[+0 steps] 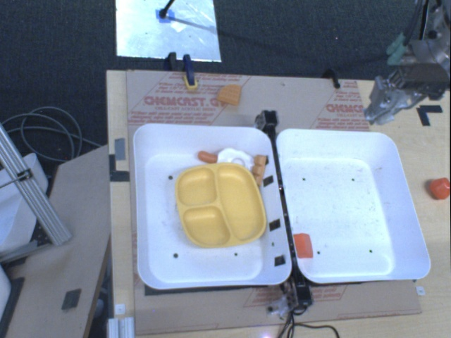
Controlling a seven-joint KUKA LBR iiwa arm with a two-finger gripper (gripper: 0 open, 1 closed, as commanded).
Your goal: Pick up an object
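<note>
Camera view: we look down at a slant on two white bins side by side, the arm coming in at the upper right

Gripper (384, 104): it hangs over the bench just past the far right corner of the right bin (394, 210), above no object; whether it is spread or closed we cannot tell, since the tip is a grey blur

Left bin (151, 210): holds a yellow tray (220, 204) with three compartments, and touching its far edge a small orange piece (207, 157), a white piece (235, 158) and a tan piece (260, 166)

Right bin contents: one red block (303, 245) near its front left corner (the only thing we see in that bin)

Outside the bins: a tan block (229, 94) on the board behind the left bin, a red thing (439, 188) on the bench to the right

Key relation: we judge the red block the nearest target in a bin; it lies toward the front and left of the gripper, across the right bin on the diagonal, and it looks squarish, so no long axis fixes the grip angle
</note>
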